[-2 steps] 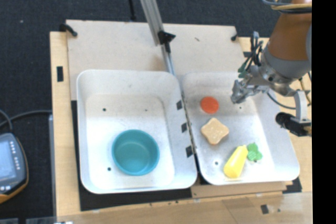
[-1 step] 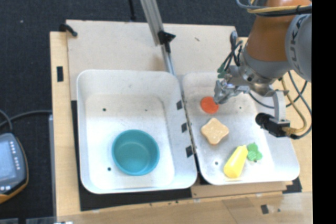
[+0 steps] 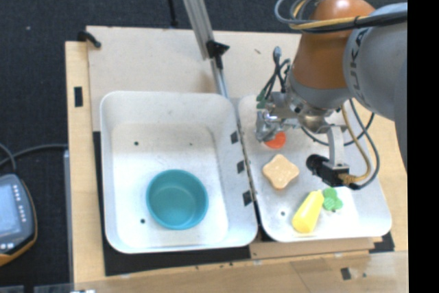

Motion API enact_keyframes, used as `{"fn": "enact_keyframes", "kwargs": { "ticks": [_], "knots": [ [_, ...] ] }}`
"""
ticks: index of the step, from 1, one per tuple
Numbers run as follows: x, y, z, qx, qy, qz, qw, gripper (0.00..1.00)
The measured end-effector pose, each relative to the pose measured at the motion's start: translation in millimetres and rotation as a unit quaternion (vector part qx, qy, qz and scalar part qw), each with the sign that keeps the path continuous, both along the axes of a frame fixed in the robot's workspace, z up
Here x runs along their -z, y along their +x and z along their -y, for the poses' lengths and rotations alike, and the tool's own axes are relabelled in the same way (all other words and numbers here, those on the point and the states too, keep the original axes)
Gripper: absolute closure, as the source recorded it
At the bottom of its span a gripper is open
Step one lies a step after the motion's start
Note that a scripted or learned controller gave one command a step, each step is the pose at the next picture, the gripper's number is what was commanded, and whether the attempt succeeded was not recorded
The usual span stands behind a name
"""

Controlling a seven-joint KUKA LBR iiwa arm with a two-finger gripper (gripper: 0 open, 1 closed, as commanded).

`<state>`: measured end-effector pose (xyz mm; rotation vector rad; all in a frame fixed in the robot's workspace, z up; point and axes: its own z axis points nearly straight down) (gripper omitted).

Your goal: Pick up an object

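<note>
Objects for picking are found in the right bin, and any one of them would satisfy the task. Nearest the camera, a yellow object shaped like a corn cob or banana is seen lying at a slant, with a small green piece touching its upper end. Just beyond it a tan, biscuit-like block with lobed edges lies flat. All three are judged to be light, rigid plastic toys, probably a little slippery; the yellow one would best be taken across its narrow middle, the tan block across its waist between the lobes. Farther back a small orange-red object is partly covered by the gripper, which is set directly over it and appears to touch it. Its shape cannot be made out, and it is judged small, light and likely to slide if pinched off-centre. Whether the gripper is spread or closed cannot be told, and no hold on the red piece can be confirmed. In the left bin a teal bowl is seen upright, well apart from the arm; beyond the bins a metal rail crosses the bench.
</note>
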<state>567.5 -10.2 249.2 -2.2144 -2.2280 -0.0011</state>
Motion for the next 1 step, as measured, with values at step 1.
{"fn": "enact_keyframes", "kwargs": {
  "ticks": [1],
  "knots": [
    [-1.8, -17.8, -41.6, 0.000, 0.0003, 0.000, 1.0000, 1.00]
  ]
}}
